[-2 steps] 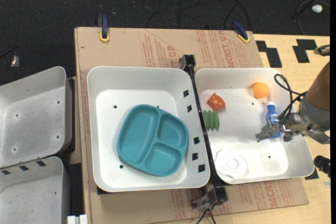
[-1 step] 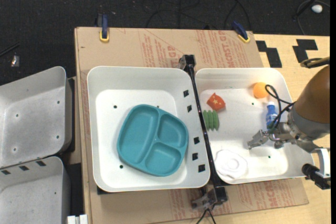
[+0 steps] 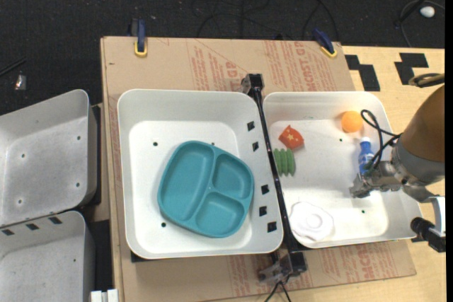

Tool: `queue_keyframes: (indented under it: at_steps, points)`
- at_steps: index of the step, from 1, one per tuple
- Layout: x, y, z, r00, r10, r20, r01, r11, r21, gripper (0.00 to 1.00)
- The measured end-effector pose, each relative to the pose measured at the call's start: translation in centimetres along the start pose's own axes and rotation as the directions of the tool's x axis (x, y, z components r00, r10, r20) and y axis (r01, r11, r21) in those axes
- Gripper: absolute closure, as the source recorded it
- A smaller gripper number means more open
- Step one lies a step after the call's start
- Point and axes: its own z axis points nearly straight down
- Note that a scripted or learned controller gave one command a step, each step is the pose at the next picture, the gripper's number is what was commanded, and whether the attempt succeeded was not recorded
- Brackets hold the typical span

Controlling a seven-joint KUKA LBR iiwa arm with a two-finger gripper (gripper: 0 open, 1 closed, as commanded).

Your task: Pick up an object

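Note:
The right bin holds several small objects. An orange ball lies near its far right corner. A red piece sits by the left wall, and a green ridged piece lies just in front of it. At the front of the bin rests a white round lid-like item. A small blue object lies by the right wall. My gripper is low in the bin, just in front of the blue object and close to it. I see nothing held in it.
In the left bin lies a teal divided plate. A black divider with clips runs between the bins. My arm with its orange band hangs over the right bin's right wall. A black cable loops near the ball.

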Motion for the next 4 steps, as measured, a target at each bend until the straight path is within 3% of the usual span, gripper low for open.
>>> queue_keyframes:
  at_steps: [2,3,4]
  points:
    - [0.4,-0.2,-12.4,1.000,-0.005,0.003,0.005,1.000,-0.007,1.00]
    - [0.4,-0.1,-13.2,1.000,-0.004,0.001,0.004,1.000,-0.002,1.00]
    - [4.6,1.1,-13.2,1.000,-0.008,0.000,0.008,1.000,0.000,1.00]
